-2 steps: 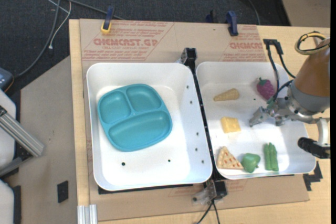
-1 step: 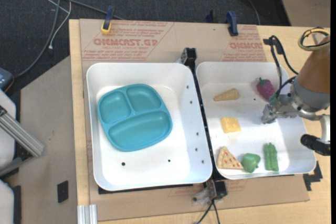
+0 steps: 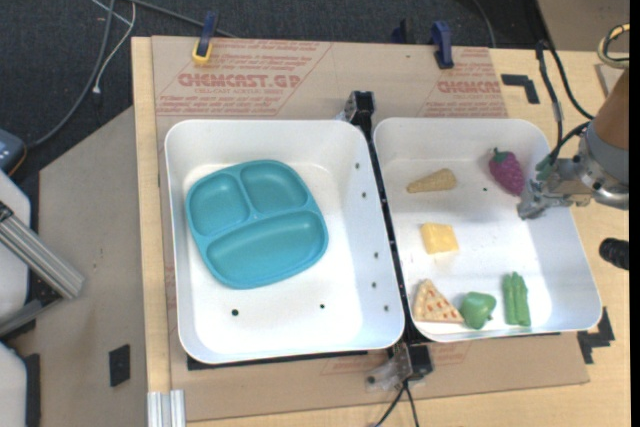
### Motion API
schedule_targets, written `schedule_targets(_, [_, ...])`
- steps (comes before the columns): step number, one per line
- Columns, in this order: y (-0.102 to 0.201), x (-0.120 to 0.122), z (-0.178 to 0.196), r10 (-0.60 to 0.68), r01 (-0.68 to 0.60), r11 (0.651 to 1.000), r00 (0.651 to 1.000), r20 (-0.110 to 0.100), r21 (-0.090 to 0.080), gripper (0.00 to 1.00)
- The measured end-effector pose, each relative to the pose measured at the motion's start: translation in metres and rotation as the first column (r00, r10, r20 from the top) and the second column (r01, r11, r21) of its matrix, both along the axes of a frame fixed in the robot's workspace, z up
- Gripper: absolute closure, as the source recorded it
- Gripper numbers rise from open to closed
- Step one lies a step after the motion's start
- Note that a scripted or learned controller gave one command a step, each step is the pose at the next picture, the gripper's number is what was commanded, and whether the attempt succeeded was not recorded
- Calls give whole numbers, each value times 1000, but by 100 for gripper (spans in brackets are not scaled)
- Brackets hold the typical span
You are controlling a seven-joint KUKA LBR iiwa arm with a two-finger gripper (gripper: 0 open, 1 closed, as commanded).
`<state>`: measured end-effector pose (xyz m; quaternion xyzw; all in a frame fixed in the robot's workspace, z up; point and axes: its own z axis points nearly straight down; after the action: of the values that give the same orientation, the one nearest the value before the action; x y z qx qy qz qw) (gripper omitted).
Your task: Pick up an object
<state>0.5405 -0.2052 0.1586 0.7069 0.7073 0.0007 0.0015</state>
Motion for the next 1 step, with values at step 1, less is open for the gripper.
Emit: schedule_targets(1, [3,5,64,1,-1,1000,1000,5,-1,100])
